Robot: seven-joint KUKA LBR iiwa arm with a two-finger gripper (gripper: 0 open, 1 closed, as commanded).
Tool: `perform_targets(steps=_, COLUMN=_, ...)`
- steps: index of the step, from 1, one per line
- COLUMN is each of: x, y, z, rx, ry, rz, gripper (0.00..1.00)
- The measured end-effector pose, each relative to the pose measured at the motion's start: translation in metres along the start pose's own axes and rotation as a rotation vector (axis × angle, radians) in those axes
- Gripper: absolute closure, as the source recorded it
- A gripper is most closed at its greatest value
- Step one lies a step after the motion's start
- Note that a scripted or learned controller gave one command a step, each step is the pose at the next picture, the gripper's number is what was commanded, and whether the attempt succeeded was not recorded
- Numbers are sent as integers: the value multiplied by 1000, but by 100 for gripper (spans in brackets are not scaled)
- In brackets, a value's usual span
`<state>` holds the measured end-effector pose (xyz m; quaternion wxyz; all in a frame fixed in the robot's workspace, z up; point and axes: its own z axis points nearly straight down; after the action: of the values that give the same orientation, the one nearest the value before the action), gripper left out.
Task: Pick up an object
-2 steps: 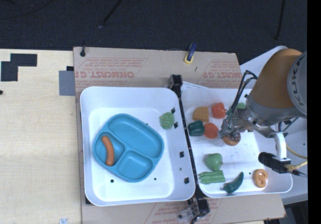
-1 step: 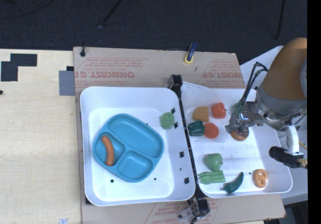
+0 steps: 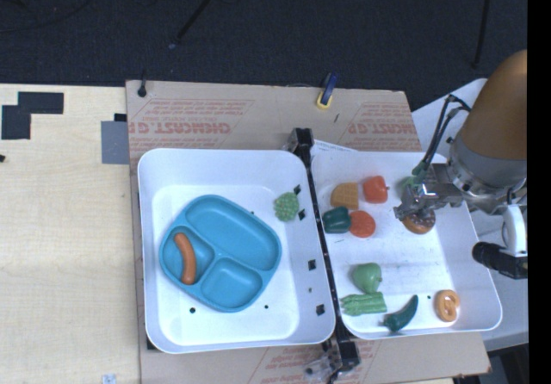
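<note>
Two shallow white plastic bins sit side by side on a pale wooden tabletop (image 3: pixel 60 227), seen from a fixed camera looking down at a slant. From the right, a grey robot arm with an orange band (image 3: pixel 504 115) reaches over the right-hand bin (image 3: pixel 482 322), and its claw (image 3: pixel 419 204) hangs low at the bin's upper right, directly over a small round brown toy food piece (image 3: pixel 419 223). That brown piece looks like the object being targeted, so the step in hand appears to be the descent onto it, just before a grasp. Whether the claw is spread or closed cannot be told, and nothing is visibly held. The next move probably calls for settling squarely around the brown piece, closing, then lifting straight up. Also in the right-hand bin: an orange-brown block (image 3: pixel 345 195), a red pepper-shaped toy (image 3: pixel 374 189), a dark green rounded toy (image 3: pixel 336 219) touching a red tomato-like ball (image 3: pixel 362 224), a light green pepper toy (image 3: pixel 367 275), a flat green vegetable piece (image 3: pixel 362 303), a dark green chilli shape (image 3: pixel 401 314) and an orange ring-shaped doughnut toy (image 3: pixel 446 305). The left-hand bin (image 3: pixel 164 322) holds a blue divided plastic plate (image 3: pixel 237 244) with an orange sausage toy (image 3: pixel 185 257) lying in its left compartment, and a small green leafy toy (image 3: pixel 287 206) near the bin's right wall.
</note>
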<state>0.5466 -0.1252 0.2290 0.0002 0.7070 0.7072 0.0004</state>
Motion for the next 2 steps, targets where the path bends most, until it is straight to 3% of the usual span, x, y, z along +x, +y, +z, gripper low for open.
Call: perform_targets(steps=2, x=95, y=34, z=15, rx=3, ry=2, rz=-4, gripper=100)
